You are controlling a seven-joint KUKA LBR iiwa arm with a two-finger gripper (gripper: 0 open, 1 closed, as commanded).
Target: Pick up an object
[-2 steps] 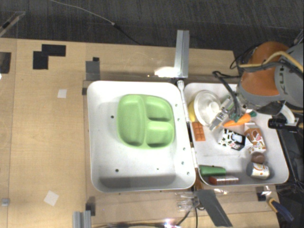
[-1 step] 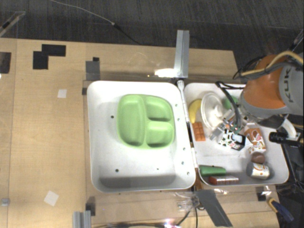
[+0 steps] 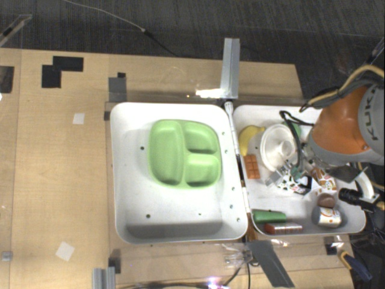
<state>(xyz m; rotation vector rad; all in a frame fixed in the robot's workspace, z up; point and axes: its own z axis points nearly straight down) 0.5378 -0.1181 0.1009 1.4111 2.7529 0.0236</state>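
The right bin [image 3: 264, 209] holds several small things. A white cup [image 3: 277, 146] lies on its side with a yellow object [image 3: 249, 136] at its left. An orange-brown block [image 3: 252, 167] lies by the bin's left wall. A green marker [image 3: 269, 215] and a red-brown marker [image 3: 283, 227] lie along the front wall. A small brown-and-white can [image 3: 328, 212] sits at the front right. My gripper [image 3: 293, 176] reaches down into the middle of this bin, just right of the cup and over a small colourful item [image 3: 299, 186]. The orange band [image 3: 338, 130] of the arm hides the bin's back right.
The left bin [image 3: 129, 179] holds a green divided plate [image 3: 183, 152] near its back. A grey metal post [image 3: 230, 71] stands behind the wall between the bins. Cables run along the arm at the right edge.
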